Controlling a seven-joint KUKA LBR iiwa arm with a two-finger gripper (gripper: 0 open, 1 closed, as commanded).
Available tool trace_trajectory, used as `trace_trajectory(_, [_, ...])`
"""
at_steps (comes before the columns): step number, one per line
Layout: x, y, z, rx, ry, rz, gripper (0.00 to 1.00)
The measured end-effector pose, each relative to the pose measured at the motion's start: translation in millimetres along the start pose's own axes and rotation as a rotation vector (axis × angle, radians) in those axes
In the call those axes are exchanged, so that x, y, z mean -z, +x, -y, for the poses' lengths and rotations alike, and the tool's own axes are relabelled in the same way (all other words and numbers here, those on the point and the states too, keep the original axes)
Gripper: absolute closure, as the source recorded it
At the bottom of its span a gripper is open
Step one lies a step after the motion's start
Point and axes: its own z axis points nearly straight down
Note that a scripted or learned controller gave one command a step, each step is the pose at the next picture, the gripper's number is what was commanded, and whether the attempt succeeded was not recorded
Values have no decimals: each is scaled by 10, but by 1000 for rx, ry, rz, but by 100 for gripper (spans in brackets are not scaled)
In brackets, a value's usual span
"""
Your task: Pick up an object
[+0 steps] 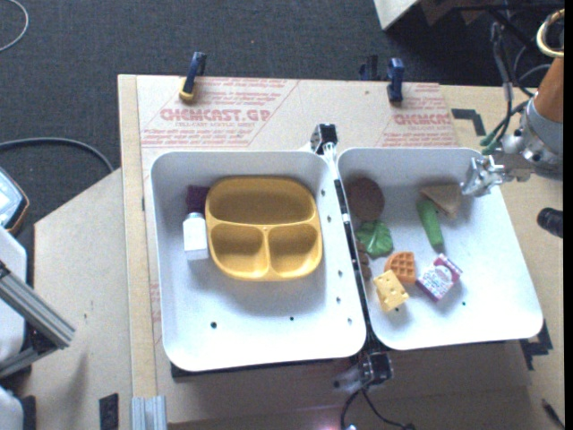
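The pincer [474,177] hovers at the right bin's [501,321] far rim, grip state indeterminate; the green pepper [431,223] lies at 8 o'clock, long axis 12-to-6.

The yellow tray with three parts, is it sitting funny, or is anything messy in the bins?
The yellow tray lies flat in the left bin, slightly turned, with a small white bottle tucked against its left side. Nothing looks spilled or broken. The toy food in the right bin is just scattered loosely.
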Motion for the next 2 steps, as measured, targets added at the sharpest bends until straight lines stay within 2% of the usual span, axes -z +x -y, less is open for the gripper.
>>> trace_trajectory(1, [116, -3, -11, 1, 2, -1, 100])
trace_trajectory(2, [83, 605, 125, 5, 11, -6, 100])
